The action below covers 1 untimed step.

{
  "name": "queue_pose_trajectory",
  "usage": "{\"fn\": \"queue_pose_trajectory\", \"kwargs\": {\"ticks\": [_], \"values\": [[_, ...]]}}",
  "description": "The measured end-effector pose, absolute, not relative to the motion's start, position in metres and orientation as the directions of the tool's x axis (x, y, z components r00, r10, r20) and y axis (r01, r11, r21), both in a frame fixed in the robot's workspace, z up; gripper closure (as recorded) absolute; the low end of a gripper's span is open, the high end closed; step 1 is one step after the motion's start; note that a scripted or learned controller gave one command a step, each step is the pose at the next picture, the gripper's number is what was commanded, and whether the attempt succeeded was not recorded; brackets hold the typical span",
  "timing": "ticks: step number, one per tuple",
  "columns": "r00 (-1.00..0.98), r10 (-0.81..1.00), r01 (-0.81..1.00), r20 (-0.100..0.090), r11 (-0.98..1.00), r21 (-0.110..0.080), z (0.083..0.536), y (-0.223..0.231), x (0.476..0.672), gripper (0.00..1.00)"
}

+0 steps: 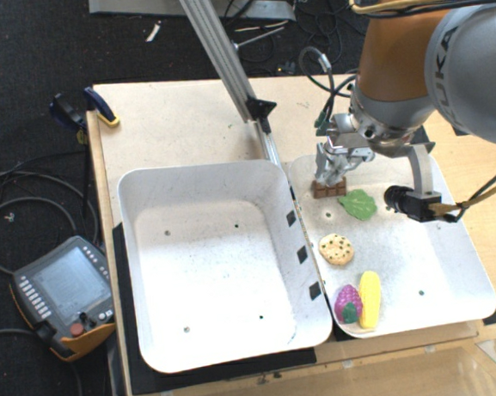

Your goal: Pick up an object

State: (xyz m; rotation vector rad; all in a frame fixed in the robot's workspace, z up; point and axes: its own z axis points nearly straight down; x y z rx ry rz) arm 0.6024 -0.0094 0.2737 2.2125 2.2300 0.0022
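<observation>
Claw hung over a brown block at the right bin's far edge, grip unclear; a centred descent seemed wise.

Arm: grey, with an orange band. Gripper: silver-grey metal. Left bin: white, finely speckled with dark marks. Right bin: white. Worktop: pale beige. Block: brown. Leaf-shaped piece: green. Cookie: tan with dark brown spots. Corn cob: yellow. Berry cluster: magenta-purple with a green patch. Pendant: grey body, grey screen, orange lower edge. Floor: black. Clamp: blue and black with a yellow tip.
</observation>
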Motion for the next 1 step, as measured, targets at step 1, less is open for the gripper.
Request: {"fn": "queue_pose_trajectory", "kwargs": {"ticks": [1], "values": [[-0.009, 1.000, 1.000, 0.002, 0.009, -0.001, 0.2723, 0.0507, 0.5965, 1.00]]}}
